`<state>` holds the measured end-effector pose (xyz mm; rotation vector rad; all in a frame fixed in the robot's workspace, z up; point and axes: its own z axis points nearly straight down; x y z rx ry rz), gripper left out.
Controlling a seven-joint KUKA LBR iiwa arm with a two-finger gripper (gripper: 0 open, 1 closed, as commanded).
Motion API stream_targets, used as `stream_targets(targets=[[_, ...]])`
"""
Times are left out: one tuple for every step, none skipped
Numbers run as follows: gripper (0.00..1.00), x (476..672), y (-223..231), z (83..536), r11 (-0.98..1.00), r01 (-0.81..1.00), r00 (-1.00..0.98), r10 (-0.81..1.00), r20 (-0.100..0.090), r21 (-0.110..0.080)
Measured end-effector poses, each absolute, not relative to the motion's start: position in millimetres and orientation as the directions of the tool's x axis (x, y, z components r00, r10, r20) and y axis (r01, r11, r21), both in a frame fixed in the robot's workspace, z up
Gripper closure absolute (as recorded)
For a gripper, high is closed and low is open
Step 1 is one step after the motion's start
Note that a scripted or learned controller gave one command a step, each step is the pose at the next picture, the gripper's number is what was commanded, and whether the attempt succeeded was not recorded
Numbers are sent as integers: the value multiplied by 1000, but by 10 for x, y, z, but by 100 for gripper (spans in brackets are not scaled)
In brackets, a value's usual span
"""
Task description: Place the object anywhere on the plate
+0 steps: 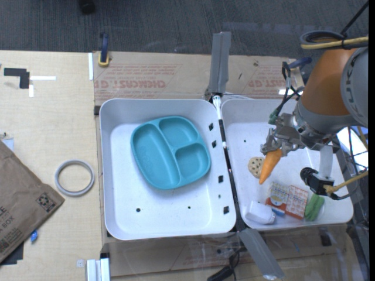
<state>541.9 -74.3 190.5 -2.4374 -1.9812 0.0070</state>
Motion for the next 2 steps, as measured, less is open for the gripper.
stream_targets(targets=[[100, 5913, -16, 1906, -35, 999, 35, 999, -2, -2], [100, 6426, 849, 2121, 178, 984, -178, 984, -3, 0]])
